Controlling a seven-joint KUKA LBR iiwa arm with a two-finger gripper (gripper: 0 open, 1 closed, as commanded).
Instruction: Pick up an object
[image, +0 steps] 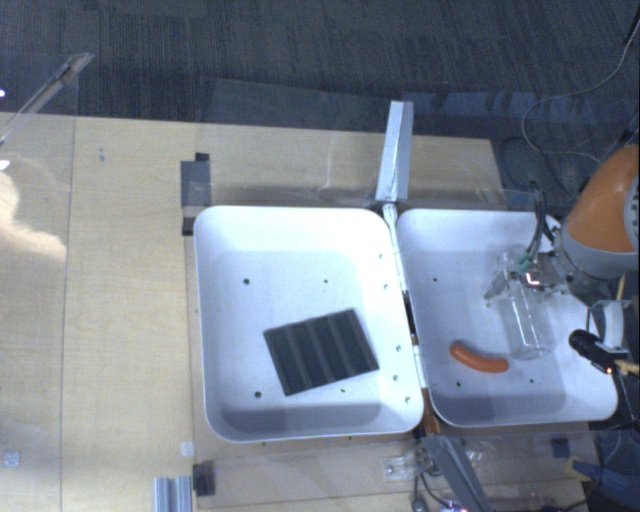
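Hand, see-through and hard to read, hangs over the right bin; whether it is wide or narrow cannot be told. One orange sausage lies just beside it on that bin's floor, apart from it. One dark ribbed mat lies in the left bin. Two bins sit side by side on the counter.
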